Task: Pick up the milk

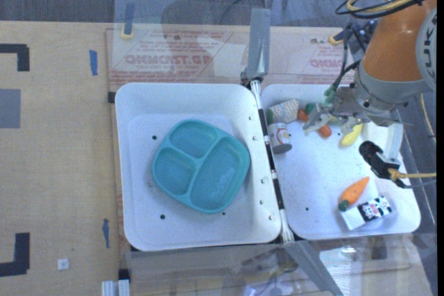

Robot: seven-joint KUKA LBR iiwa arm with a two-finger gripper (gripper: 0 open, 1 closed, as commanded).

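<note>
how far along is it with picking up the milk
Nothing looks done yet. The milk, a white carton with cow spots, lies beside a toy carrot at the right bin's near corner. The hand is over toys at the bin's far end. Reaching, gripping and lifting all remain.

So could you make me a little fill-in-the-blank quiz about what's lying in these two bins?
1. The teal divided plate lies in the ____ bin.
2. The milk carton, white with black patches, lies in the right bin beside an orange ____.
3. The plate has ____ compartments.
4. The arm hangs over the ____ bin.

Missing words: left; carrot; three; right
</note>
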